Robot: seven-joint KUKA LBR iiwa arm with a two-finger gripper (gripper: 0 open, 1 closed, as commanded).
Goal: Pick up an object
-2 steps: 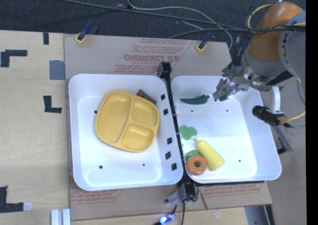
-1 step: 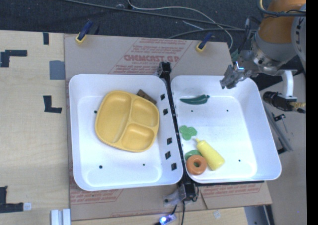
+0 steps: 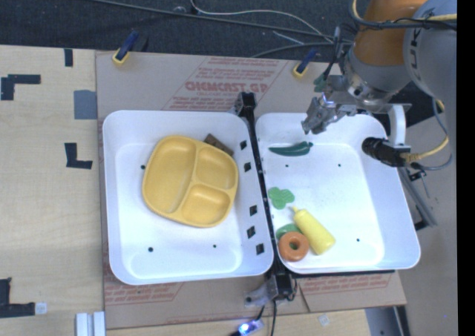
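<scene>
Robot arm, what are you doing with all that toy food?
The robot arm is reaching in from the right, and its gripper hangs over the far edge of the right bin, close above a dark green pepper. It isn't holding anything. Nearer the front of that bin lie a green leafy piece, a yellow bottle and an orange ring. The left bin holds a yellow divided plate with something brown poking out behind it.
</scene>
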